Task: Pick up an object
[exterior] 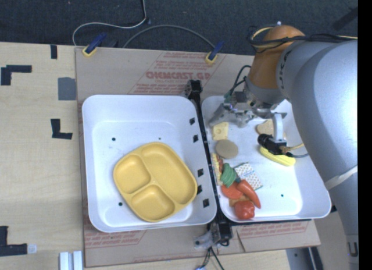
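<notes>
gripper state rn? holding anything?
Gripper: above the top of the right bin, near the cheese piece. Open or closed cannot be told; nothing seen held.

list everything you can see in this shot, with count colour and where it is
divided plate: 1, yellow, left bin
left bin: 1, white, left half of the bench
right bin: 1, white, beside the left bin
banana: 1, yellow, right bin, right side
round disc: 1, tan, right bin, near the divider
square block: 1, pale yellow, just above the round disc
carrot: 1, orange-red with green top, lower part of the right bin
red pepper: 1, red, near the right bin's bottom edge
clamps: 2, yellow and blue, top edge of the cardboard sheet
cable: 1, white, on the dark floor at top
arm: 1, grey with orange band, entering from the right
gripper: 1, metal, over the top of the right bin
</notes>
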You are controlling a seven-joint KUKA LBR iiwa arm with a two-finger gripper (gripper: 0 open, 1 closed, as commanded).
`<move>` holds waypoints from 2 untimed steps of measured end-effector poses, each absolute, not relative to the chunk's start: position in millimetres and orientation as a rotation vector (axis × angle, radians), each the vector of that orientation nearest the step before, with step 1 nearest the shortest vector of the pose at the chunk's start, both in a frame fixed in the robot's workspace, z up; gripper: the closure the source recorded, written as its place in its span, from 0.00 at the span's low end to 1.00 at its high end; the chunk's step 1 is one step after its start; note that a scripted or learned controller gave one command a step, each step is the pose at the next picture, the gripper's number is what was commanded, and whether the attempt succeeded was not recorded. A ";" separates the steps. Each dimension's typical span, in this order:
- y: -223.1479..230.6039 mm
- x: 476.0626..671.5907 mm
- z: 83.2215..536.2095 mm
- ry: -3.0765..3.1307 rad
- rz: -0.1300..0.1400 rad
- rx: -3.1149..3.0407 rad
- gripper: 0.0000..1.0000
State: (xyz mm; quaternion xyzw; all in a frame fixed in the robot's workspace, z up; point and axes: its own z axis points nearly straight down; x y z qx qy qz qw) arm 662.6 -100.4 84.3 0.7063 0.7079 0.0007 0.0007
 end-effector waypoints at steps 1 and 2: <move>-111.7 668.3 84.2 2.223 -0.001 2.221 0.00; -97.5 648.8 84.0 2.223 -0.004 2.221 0.00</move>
